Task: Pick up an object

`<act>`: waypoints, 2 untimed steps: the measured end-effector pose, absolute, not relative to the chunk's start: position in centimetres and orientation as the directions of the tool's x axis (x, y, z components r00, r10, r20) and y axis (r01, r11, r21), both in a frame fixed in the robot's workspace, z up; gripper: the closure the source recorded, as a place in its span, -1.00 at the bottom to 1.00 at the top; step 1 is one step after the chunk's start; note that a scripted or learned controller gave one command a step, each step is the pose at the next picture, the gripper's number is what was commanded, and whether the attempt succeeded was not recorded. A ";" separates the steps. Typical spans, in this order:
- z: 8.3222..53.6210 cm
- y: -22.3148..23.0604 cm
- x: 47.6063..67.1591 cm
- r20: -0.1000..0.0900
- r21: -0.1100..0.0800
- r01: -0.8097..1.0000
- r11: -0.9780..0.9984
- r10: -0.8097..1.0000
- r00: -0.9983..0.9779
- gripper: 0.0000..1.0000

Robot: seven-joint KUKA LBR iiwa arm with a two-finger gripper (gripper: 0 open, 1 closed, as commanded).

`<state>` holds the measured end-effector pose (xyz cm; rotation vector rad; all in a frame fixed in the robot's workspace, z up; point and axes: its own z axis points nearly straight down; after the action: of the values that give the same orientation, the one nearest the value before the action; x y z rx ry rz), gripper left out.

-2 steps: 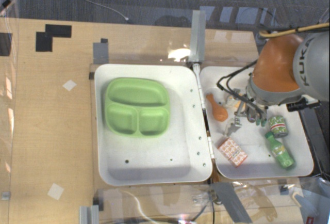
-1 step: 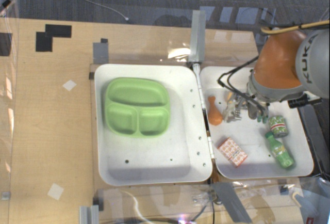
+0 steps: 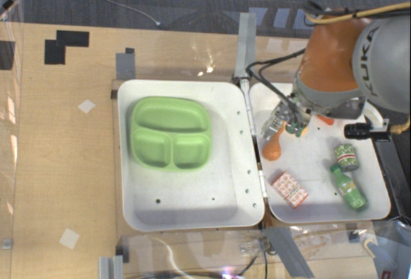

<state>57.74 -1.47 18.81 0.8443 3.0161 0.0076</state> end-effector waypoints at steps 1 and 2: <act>22.0 3.9 51.6 -0.002 0.007 0.771 0.637 0.771 -0.637 1.00; 20.1 7.8 49.8 0.001 0.002 0.983 0.183 0.983 -0.183 1.00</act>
<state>49.80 7.82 20.09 2.0081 2.4152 0.0026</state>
